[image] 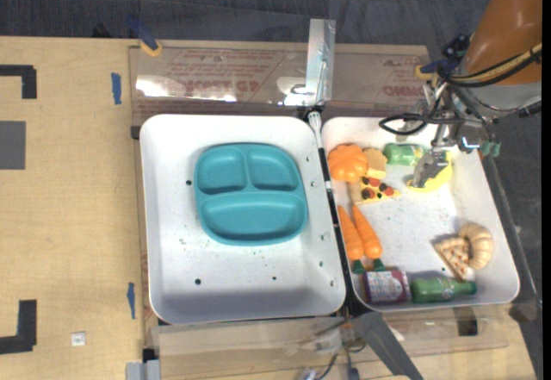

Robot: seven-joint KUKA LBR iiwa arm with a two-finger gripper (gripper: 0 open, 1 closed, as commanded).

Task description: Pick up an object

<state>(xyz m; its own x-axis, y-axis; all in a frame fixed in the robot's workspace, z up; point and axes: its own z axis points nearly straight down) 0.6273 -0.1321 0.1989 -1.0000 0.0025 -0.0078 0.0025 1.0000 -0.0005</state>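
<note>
While the arm (508, 21) reaches in from the right, its hand (428, 170) hangs low over the upper part of the right bin (504, 236), directly above a yellow object (437, 177). Fingers point down at that object; whether they are wide, narrow or closed on it cannot be told from this angle.

Right bin contents: a green piece (399, 153) just left of the hand; an orange pumpkin-like toy (347, 162) by the bin's left wall; a small yellow-and-dark item (375, 184) beside it. Two carrots (362, 234) lie along the left wall, lower down. A tan croissant-like shape (466, 250) sits near the right wall. Along the bottom wall lie a dark red can (386, 285) and a green bottle (441, 289), end to end, both on their sides.

Left bin (164, 223): one teal divided plate (250, 193), three compartments, resting flat near the centre.

Both bins sit side by side on the counter (65, 197).
</note>
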